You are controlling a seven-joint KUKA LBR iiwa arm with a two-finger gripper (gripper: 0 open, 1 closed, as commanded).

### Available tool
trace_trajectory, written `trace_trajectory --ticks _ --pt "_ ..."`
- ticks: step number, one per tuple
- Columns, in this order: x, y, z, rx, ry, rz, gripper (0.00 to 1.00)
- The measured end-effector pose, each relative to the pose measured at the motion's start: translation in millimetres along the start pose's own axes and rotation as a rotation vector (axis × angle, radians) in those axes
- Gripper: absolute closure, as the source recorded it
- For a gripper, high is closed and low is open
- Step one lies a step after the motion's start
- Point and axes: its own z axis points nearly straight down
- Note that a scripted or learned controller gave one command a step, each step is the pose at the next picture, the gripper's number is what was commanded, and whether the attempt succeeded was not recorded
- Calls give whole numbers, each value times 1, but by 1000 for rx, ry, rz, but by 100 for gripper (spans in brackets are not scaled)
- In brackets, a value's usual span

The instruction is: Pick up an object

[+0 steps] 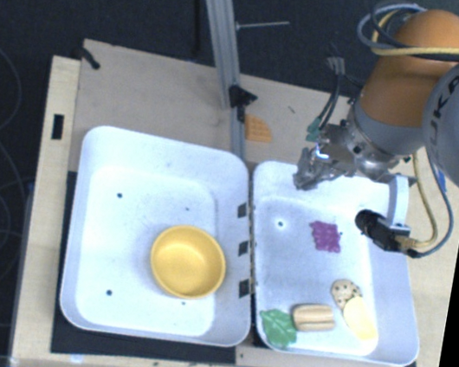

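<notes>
Gripper [310, 173] low over the far left corner of the right bin [285, 267], nothing visibly held; spread or pressed together, cannot tell from this slant. Nearest candidate: purple piece [324, 235], lying flat on the bin floor a little nearer the camera and to the right, apart from everything else. Looks small, light and probably soft or rubbery, with a ragged outline; likely to give under pressure rather than crack, so best pinched across its narrow middle, coming straight down, with little risk of damage but some risk of closing over it if too thin. Farther out, near the front wall, a cluster: speckled round piece [345, 290] touching or just beside a pale yellow oval [361, 320], then a tan block [313, 317] with a green piece [277, 326] against its left end in the front left corner. Tan block probably stiff and light, easiest gripped across its short width, though crowded by neighbours on both sides. Yellow oval smooth-looking, perhaps slippery, and close to the wall. Green piece tucked into the corner, hard to reach cleanly. Farthest out, in the left bin [95, 198], a yellow bowl [188, 261] upright and alone; rigid, light, likely too broad to span, so to be taken by the rim only.
</notes>
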Motion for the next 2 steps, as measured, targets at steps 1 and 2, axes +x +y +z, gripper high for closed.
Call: trace_trajectory --ticks 1,2 --pt "44 -30 6 2 0 0 100" --pt "93 -52 6 1 1 -2 100"
